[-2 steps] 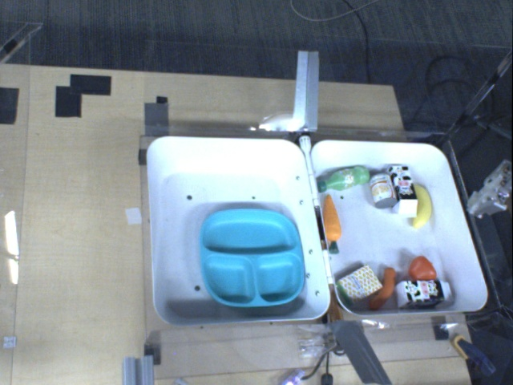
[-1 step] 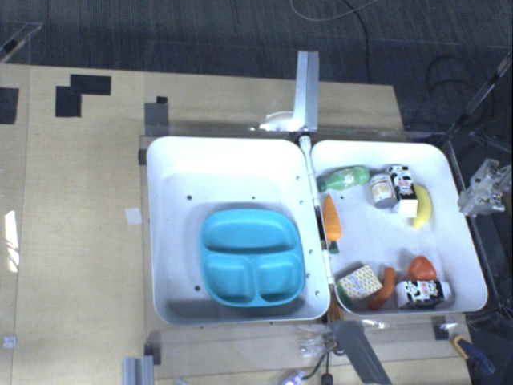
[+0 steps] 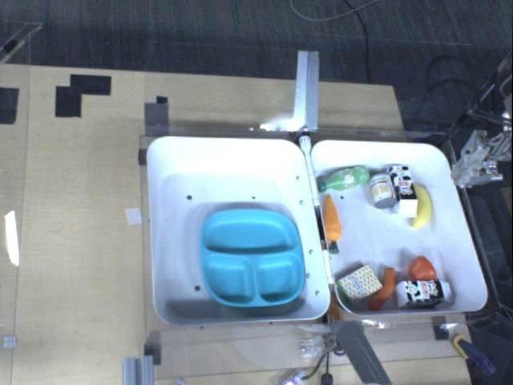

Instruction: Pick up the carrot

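- We see two white bins side by side on the wooden bench point(image 3: 72, 215).
- The left bin point(image 3: 172, 175) holds one blue tray point(image 3: 252, 255) with three parts.
- The right bin point(image 3: 457, 239) holds many small things.
- One carrot point(image 3: 331, 218) lies at the left wall of the right bin, just beside the middle rail. It points up and down in the view.
- One green thing point(image 3: 345, 178) lies just above the carrot.
- One small box with dots point(image 3: 359, 281) sits near the front, and one red sausage shape point(image 3: 385, 288) leans next to it.
- One small can point(image 3: 382, 190) stands near the back. Its label is too small for us to read.
- We count two black and white cartons, one at the back point(image 3: 400, 180) and one at the front point(image 3: 422, 293). We cannot read any words on them.
- One yellow banana point(image 3: 422, 207) lies beside the back carton.
- One red round thing point(image 3: 422, 268) sits on the front carton.
- The gripper point(image 3: 481, 160) sits past the right rim of the right bin, well apart from the carrot. We cannot tell how it is set.
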### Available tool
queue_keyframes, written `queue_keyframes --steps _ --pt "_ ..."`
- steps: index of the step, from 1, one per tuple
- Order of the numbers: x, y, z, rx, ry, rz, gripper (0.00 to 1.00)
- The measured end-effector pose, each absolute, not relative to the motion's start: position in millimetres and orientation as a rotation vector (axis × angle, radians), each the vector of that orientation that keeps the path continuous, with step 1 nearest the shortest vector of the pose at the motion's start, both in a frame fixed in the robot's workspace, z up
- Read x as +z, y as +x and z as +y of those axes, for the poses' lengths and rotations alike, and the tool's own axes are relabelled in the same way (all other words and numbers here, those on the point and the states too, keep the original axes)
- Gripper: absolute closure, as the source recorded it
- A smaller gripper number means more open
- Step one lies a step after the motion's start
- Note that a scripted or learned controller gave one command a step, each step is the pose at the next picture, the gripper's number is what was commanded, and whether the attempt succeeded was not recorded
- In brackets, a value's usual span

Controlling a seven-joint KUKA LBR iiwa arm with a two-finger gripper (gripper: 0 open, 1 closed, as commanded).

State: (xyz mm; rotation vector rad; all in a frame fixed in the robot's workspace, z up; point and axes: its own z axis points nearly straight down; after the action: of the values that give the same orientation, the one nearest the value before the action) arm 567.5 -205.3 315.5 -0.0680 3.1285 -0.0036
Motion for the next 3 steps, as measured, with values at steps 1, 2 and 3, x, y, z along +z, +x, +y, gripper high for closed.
queue_keyframes --steps 1,2,3 --pt "318.0 539.3 -205.3 -0.006 -0.595 3.074 1.00" --pt "323.1 533.7 -205.4 -0.008 -1.029 2.957 1.00" --pt "329.4 593.9 -139.6 -0.005 -1.114 2.926 1.00"
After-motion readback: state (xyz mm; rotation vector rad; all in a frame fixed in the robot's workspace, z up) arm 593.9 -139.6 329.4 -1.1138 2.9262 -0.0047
